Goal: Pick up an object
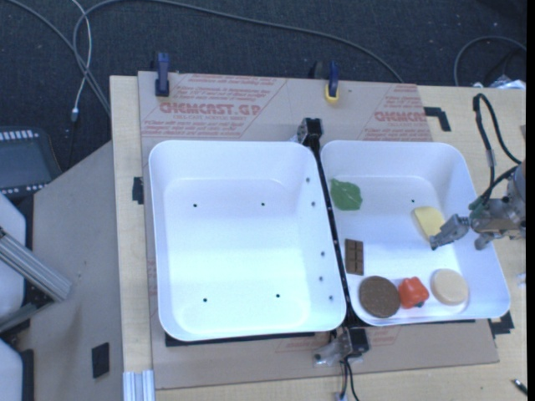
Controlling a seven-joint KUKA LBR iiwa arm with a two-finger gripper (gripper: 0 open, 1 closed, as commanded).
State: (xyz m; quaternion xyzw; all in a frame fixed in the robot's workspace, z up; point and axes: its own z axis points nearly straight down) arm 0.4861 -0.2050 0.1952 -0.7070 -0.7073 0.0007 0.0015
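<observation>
Two shallow white bins are seen side by side on the bench, the left bin and the right bin. The gripper is placed over the right side of the right bin, reaching in from the right. Whether its fingers are apart or together cannot be told, and nothing is seen clamped between them. A pale yellow block is found just left of the gripper tip. A green lump lies far left in that bin, a small brown bar against its left wall. Along the near wall are lined a brown disc, a red-orange piece and a cream round
</observation>
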